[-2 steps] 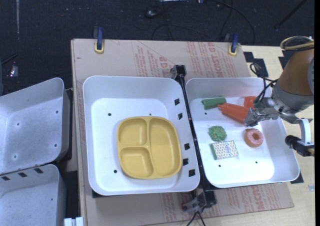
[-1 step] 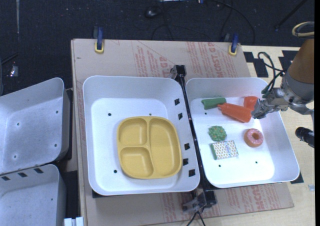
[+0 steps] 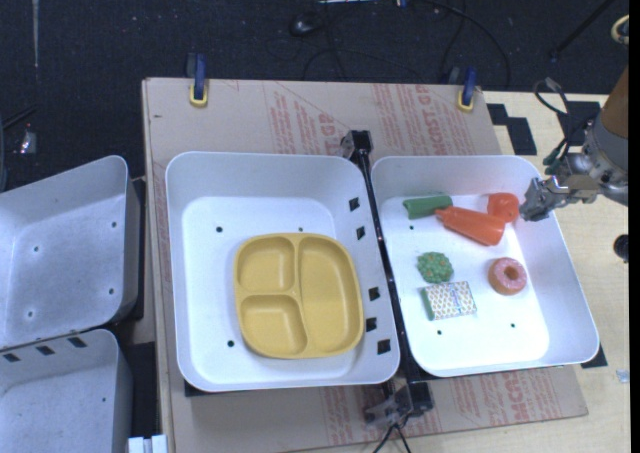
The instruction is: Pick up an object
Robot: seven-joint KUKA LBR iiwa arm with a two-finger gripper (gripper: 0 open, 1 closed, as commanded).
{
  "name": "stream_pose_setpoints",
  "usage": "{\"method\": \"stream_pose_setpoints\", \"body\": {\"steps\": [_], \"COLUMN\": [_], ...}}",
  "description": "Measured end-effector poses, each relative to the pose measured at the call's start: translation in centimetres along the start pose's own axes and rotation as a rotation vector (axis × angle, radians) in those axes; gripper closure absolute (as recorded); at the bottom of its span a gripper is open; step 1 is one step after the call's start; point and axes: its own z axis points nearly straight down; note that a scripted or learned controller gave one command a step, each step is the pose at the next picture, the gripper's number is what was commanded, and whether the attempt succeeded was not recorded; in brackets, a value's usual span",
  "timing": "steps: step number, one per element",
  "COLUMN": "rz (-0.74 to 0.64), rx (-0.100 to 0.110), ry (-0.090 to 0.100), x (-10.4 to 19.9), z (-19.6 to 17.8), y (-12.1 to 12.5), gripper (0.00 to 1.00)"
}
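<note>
The right bin (image 3: 560,336) holds several small objects. A green bar (image 3: 427,205) lies near its far left. Beside it lie an orange carrot-like piece (image 3: 470,225) and a smaller orange-red piece (image 3: 503,205). Closer to the front are a green round broccoli-like piece (image 3: 434,266), a pink doughnut (image 3: 508,276) and a pale patterned block (image 3: 449,299). My gripper (image 3: 540,199) hangs over the bin's far right edge, just right of the orange-red piece, with nothing visibly between its fingers.
The left bin (image 3: 200,241) holds a yellow divided plate (image 3: 298,295). Both bins rest on a cardboard sheet (image 3: 270,116) clamped at the back. Two spare white bins (image 3: 60,241) lie off to the left. Cables run across the dark floor behind.
</note>
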Motion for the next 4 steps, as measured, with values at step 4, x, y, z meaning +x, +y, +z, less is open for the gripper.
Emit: {"method": "stream_pose_setpoints", "body": {"steps": [4], "rz": [-0.005], "rx": [0.007], "ry": [0.005], "x": [20.7], "z": [-1.7], "y": [-3.0], "gripper": [1.0]}}
